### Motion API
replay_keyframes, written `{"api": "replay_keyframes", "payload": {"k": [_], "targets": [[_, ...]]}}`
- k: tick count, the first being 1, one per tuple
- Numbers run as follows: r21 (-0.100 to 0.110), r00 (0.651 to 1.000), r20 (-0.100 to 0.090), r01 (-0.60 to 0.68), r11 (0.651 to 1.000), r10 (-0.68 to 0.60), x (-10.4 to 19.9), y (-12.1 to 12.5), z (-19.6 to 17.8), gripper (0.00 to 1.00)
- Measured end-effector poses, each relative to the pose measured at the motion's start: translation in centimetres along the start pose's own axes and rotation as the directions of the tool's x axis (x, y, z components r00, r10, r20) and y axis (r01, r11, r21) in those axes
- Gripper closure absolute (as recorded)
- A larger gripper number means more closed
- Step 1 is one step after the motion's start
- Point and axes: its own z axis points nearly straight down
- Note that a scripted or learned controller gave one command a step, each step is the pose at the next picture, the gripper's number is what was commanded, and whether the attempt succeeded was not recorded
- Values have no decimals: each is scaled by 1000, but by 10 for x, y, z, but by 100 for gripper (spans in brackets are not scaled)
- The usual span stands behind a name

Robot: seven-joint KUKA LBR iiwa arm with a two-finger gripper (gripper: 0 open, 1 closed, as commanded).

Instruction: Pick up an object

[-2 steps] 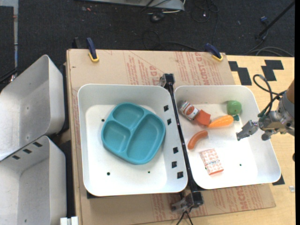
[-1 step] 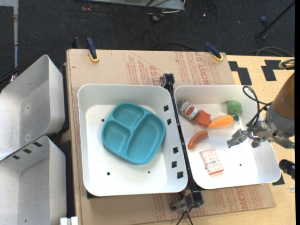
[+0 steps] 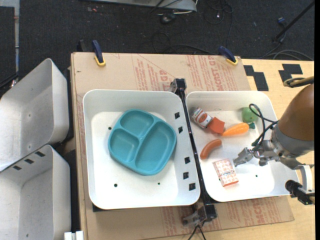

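Observation:
In the right bin (image 3: 260, 191) lie a red-and-white packet (image 3: 225, 172), a reddish sausage (image 3: 210, 148), an orange carrot (image 3: 236, 129), a small red-and-white bottle with an orange end (image 3: 206, 120) and a green object (image 3: 248, 114). My gripper (image 3: 246, 157) hangs low over this bin, just right of the sausage and above-right of the packet. I see nothing held in it. The arm's orange band (image 3: 302, 116) rises at the right edge.
The left bin (image 3: 95, 184) holds a teal divided plate (image 3: 142, 141). A black divider with clips (image 3: 189, 134) runs between the bins. Two more white bins (image 3: 30, 134) stand off the bench to the left. A cable (image 3: 257, 113) loops near the green object.

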Motion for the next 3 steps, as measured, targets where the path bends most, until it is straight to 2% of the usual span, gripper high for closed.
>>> {"api": "replay_keyframes", "payload": {"k": [1, 3], "targets": [[-6, 1000, 3, -1, 1000, 1, -1, 2, -13, 100], [-12, 1000, 6, 6, 1000, -6, -7, -4, -123, 100]]}}
